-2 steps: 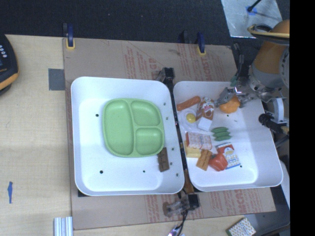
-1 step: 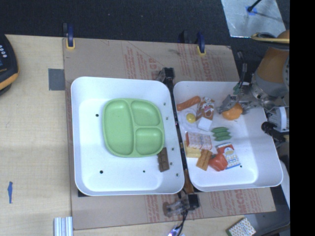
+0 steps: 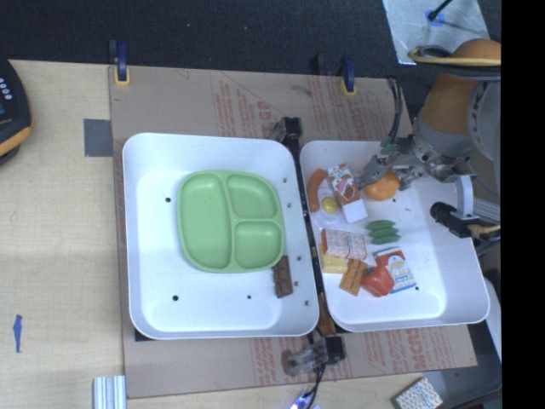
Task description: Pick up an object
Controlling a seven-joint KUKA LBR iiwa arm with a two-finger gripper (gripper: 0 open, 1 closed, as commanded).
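From the overhead camera I see my end effector [image 3: 381,177] low in the right bin [image 3: 456,301], at its far side, with its fingers closed around a small orange object [image 3: 382,187]. Nearer me than that orange object lie green pods [image 3: 381,229], a red-and-white packet [image 3: 344,244] and a red toy piece [image 3: 376,280]. Left of it, the left bin [image 3: 153,301] carries a green divided plate [image 3: 230,220].

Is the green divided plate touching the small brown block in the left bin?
Apart. The camera view shows a strip of white bin floor between the green divided plate and the small brown block off its lower right corner.
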